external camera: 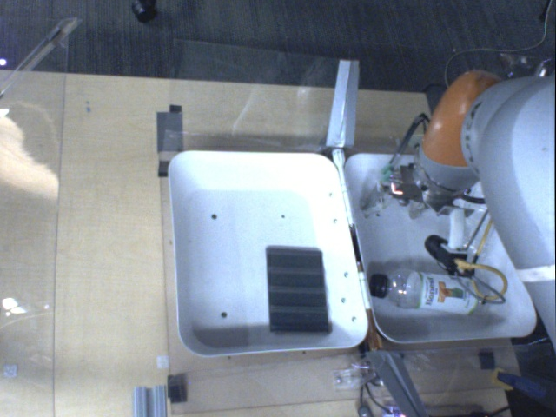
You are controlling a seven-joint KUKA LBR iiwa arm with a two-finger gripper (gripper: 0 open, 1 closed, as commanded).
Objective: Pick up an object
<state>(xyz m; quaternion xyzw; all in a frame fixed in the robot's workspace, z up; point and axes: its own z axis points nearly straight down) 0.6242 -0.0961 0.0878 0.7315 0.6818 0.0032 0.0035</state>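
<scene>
1. The clear bottle lies on its side in the right bin, black cap toward the left bin.
2. It sits below the gripper, apart from it.
3. Whether the fingers are spread is unclear; nothing is seen between them.
4. Best approach: descend across the bottle's narrow width, mid-body.

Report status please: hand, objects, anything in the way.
Hand over right bin, far end. Bottle lying in right bin, near side, apart from hand. Black block in left bin. Nothing between hand and bottle.

Two white bins, one black ribbed block, one clear bottle.
</scene>
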